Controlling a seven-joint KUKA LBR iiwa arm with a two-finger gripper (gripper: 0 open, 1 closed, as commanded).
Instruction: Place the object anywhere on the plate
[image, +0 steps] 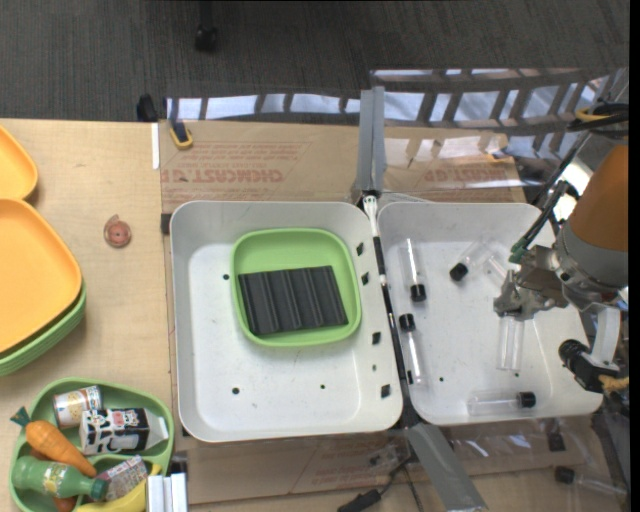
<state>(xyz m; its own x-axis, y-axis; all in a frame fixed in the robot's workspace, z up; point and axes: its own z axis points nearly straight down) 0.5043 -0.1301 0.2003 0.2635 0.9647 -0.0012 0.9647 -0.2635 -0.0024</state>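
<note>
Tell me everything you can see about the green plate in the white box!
The green plate is a rounded square with a raised rim, and it looks like smooth plastic. It lies flat in the left white bin, toward the bin's far side, closer to its right wall than its left. A dark grey ribbed mat lies on the plate, slightly tilted, covering most of the middle and reaching the near rim.
</note>
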